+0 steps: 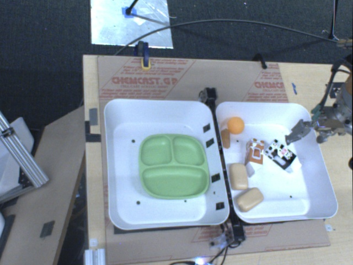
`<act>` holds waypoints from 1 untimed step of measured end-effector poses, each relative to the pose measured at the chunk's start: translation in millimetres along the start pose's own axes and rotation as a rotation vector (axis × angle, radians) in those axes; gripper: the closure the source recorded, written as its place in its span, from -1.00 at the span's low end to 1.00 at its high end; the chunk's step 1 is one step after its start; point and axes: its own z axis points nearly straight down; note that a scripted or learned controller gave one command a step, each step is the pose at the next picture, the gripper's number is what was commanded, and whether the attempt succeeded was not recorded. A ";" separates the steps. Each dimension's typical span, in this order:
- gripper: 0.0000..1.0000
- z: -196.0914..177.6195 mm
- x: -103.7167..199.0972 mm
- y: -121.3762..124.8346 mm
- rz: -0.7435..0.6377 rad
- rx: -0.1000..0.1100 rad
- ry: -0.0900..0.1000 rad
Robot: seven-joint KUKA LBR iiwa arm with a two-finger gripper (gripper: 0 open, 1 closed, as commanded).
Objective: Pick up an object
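Two shallow white bins sit side by side on a brown board. The left bin [118, 148] holds a light green plastic plate with three compartments [174, 165], lying flat near the bin's centre.

The right bin [317, 195] holds the loose objects. A small orange ball [236, 125] rests near the upper left corner, just beside a short tan cylinder [225, 138] lying against the wall shared with the left bin. Below these, a pale beige rectangular block [239, 176] lies beside a tan oval block [249, 199] toward the front. Near the centre sits a small brown-and-white patterned item [255, 151], and just right of it a black-and-white patterned item [280, 153].

The grey two-finger gripper [297, 131] enters from the right and stands over the right bin's upper right area, near the black-and-white item and apart from it. Nothing is seen between its fingers. Whether the fingers are spread or closed cannot be told from this view.
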 end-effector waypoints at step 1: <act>-1.00 -5.2 0.4 1.9 -0.003 -0.010 -0.002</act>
